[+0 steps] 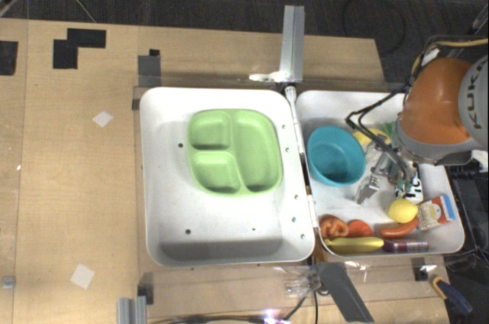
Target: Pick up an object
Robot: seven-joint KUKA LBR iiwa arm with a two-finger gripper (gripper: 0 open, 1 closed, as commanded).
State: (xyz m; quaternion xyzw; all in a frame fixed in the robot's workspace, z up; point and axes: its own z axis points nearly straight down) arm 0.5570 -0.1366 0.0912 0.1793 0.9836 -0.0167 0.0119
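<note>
So the metal two-finger gripper [369, 189] hangs just right of the round teal plastic bowl [335, 155], nothing between its fingers (open or closed, can't tell).

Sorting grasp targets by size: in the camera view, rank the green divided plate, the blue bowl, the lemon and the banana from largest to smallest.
1. green divided plate, clearly largest, in the left bin.
2. blue bowl, in the right bin.
3. banana and lemon: too close to rank; the banana looks longer but thinner, the lemon rounder.
</note>
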